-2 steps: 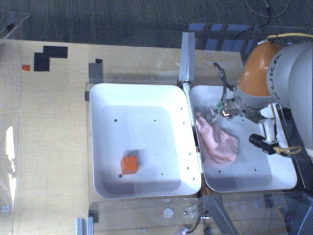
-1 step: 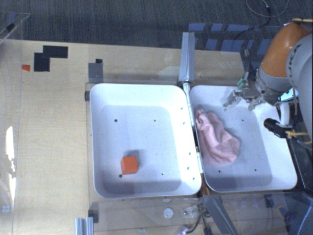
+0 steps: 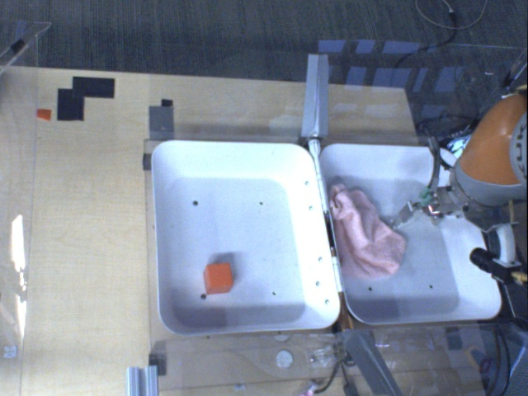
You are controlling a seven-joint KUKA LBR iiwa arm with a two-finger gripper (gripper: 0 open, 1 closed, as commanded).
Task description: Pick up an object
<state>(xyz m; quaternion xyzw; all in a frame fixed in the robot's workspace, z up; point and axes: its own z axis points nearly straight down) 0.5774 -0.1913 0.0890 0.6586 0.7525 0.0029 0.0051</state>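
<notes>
While the pale wooden bench [image 3: 82, 246] spreads wide beneath everything, two shallow white bins sit on it side by side, their inner rims nearly touching along a grey metal divider [image 3: 316, 97] that runs up between them. Each bin is smooth moulded plastic with rounded corners and a few small dark dots in its floor.

Reaching in from the right, the grey arm [image 3: 495, 151] with its glossy orange band hangs over the right bin [image 3: 429, 304], and its gripper [image 3: 410, 213] points leftward, low over the bin's floor. Whether the gripper is spread or pressed together cannot be told; it is too small and blurred against the white plastic.

Just to the gripper's left lies a pink cloth [image 3: 367, 233], soft and crumpled, folded into a long lumpy heap that runs from the upper left of the right bin toward its middle. The cloth's right edge lies very near the gripper's tip, though contact cannot be made out, and nothing shows held in the gripper.

Well apart from the arm, in the left bin [image 3: 231, 159], a small orange block [image 3: 219, 278] rests on the floor near the lower left corner. It is a hard-edged, matt cube standing alone.

On the bench's far left lie flat black angular marks [image 3: 82, 96] and a tiny orange square [image 3: 44, 115].
</notes>
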